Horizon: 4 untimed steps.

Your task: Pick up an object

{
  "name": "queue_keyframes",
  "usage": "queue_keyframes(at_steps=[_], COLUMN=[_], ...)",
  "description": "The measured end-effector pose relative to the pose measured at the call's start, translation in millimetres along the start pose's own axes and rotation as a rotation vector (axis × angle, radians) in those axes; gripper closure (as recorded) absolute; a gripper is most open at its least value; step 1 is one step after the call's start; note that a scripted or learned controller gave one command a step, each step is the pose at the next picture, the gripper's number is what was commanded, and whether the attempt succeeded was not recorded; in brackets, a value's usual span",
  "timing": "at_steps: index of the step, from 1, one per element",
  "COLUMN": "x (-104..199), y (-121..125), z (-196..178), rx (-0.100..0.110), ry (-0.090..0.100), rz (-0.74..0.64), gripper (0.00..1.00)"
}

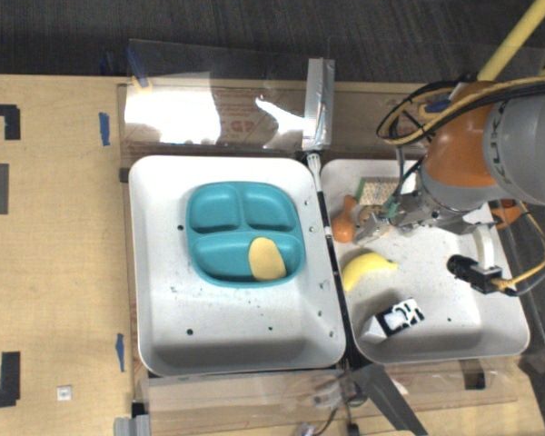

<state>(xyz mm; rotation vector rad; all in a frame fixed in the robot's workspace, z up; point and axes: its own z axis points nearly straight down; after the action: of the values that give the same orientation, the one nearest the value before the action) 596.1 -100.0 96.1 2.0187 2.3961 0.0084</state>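
Camera view from above: my pincer (pixel 374 223) sits low in the right bin (pixel 490 330), near its upper left corner, and I cannot tell how it is set, because the wrist hides it. My grey arm (pixel 518 143) with its orange band (pixel 459 148) reaches in from the right, with yellow and black cables looping over it. Just left of the pincer tip lies a small orange object (pixel 343 228), close to the bin's left wall. Just behind the tip lies a small speckled card-like item (pixel 376 192). Below the pincer, apart from it, rests a yellow banana-shaped object (pixel 367 269). Further toward the bin's front edge lies a small black and white object (pixel 398 318). In the left bin (pixel 163 316) sits a teal divided tray (pixel 222 230), and a yellow oval object (pixel 267 259) lies in its lower right compartment. Both bins stand side by side on the counter (pixel 45 243).
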Motion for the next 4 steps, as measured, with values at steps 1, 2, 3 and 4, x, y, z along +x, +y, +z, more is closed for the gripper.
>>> queue_keyframes(at_steps=[1,2,3,4], x=[-33,-33,-33,-42], y=[46,48,48,63], z=[11,0,1,-11], rx=[0.005,0.002,0.003,0.016], ry=[0.002,0.000,0.001,0.007], rz=[0.021,0.019,0.019,-0.356], gripper=[0.00,1.00,0.00,0.00])
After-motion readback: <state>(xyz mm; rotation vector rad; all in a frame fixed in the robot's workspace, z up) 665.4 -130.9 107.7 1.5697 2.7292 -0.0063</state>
